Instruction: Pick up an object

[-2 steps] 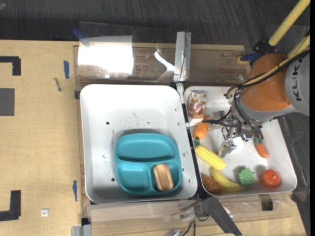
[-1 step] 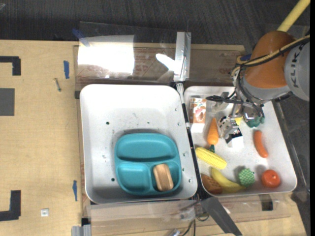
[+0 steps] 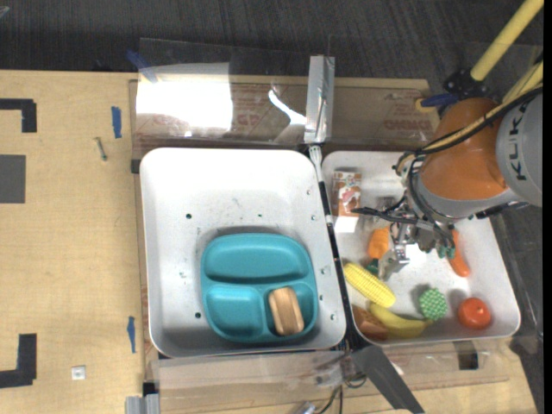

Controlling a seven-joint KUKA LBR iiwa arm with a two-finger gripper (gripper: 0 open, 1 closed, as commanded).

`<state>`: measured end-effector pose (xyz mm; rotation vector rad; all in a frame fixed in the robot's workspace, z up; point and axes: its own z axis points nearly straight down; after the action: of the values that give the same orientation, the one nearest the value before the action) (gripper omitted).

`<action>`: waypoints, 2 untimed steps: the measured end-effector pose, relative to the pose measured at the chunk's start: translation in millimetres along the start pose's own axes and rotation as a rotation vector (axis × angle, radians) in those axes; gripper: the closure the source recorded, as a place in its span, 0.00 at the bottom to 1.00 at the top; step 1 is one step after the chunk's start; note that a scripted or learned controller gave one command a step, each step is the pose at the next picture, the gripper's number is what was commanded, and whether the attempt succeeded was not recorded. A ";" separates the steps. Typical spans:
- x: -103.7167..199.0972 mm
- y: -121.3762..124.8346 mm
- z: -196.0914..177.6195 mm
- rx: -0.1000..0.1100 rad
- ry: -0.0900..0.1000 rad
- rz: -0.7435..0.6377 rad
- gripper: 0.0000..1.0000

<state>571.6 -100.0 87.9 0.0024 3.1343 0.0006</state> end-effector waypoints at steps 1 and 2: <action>-8.9 8.1 -0.2 0.002 -0.001 -0.003 0.00; -16.8 8.5 0.1 0.001 0.000 0.000 0.00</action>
<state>588.4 -91.5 87.9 0.0031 3.1340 -0.0012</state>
